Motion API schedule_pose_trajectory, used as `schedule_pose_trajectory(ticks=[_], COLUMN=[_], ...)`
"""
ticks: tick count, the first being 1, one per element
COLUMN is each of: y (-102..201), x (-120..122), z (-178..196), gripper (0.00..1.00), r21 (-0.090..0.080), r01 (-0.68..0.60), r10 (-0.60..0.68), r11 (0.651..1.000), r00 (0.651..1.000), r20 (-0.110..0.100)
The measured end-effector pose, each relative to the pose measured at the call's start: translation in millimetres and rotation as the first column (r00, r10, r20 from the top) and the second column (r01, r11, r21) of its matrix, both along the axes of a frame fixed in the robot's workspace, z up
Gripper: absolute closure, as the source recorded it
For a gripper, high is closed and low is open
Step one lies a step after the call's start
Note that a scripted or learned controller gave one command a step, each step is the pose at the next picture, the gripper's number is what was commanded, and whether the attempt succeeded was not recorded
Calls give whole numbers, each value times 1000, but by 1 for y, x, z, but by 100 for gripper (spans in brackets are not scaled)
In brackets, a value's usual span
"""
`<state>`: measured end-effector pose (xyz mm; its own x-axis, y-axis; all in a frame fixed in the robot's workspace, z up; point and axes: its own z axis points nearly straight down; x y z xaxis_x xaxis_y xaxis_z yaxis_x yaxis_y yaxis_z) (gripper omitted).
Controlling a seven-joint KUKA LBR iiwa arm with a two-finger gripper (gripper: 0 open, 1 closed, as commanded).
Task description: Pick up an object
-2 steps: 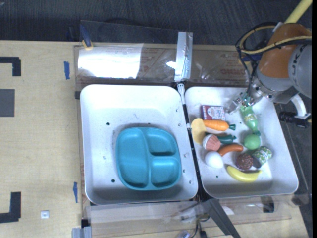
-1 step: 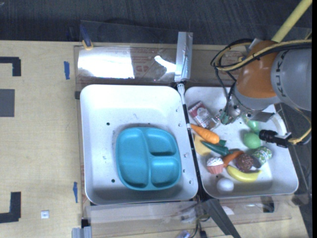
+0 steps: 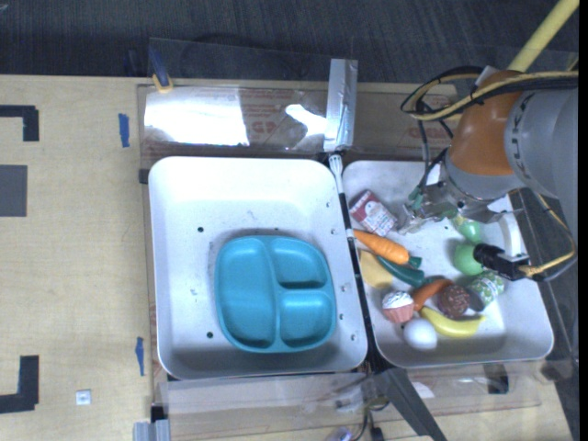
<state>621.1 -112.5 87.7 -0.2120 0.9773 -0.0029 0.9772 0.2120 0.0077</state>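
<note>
The right bin (image 3: 528,333) holds several toy foods: a red and white packet (image 3: 371,214), a carrot (image 3: 380,244), a second carrot (image 3: 428,291), a banana (image 3: 452,323), a white egg (image 3: 421,334), a cupcake (image 3: 397,306), a brown donut (image 3: 457,299) and a green piece (image 3: 466,256). My gripper (image 3: 424,206) hangs low over the back of this bin, just right of the packet and above the first carrot. Nothing can be made out in its grasp. The grey arm with its orange band (image 3: 482,136) reaches in from the right.
The left bin (image 3: 175,200) bears a blue divided plate (image 3: 274,291). A shiny clear panel (image 3: 234,118) and a metal upright (image 3: 341,104) stand behind the bins. Cables (image 3: 436,95) loop near the wrist. The wooden bench (image 3: 69,246) extends to the left.
</note>
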Motion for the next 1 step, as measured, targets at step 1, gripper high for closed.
schedule_pose_trajectory(ticks=[1], y=[2], x=[-71], z=[1], gripper=[100], r21=[-3], r01=[-446], r10=[446], r11=[895], r00=[895], r20=[-1])
